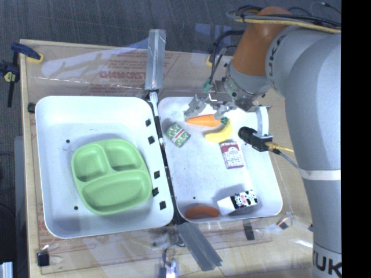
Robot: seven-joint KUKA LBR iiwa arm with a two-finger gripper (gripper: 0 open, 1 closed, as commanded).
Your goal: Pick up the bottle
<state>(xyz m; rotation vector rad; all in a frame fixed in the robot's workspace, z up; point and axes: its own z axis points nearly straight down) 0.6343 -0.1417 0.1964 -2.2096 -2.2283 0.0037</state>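
Note:
The bottle [232, 154] looks to be the small red item with a white label, lying flat in the middle of the right bin [268, 172]. My gripper [210, 107] hangs over the far end of that bin, up and to the left of the bottle and apart from it. Its fingers [196, 104] are spread open just above an orange carrot [203, 120], with nothing held between them.
A yellow banana [218, 134] lies between the carrot and the bottle. A green packet [178, 134] sits by the bin divider. A white container with black spots [238, 201] and a brown sausage [202, 212] lie at the near edge. A green sectioned plate [112, 176] is in the left bin.

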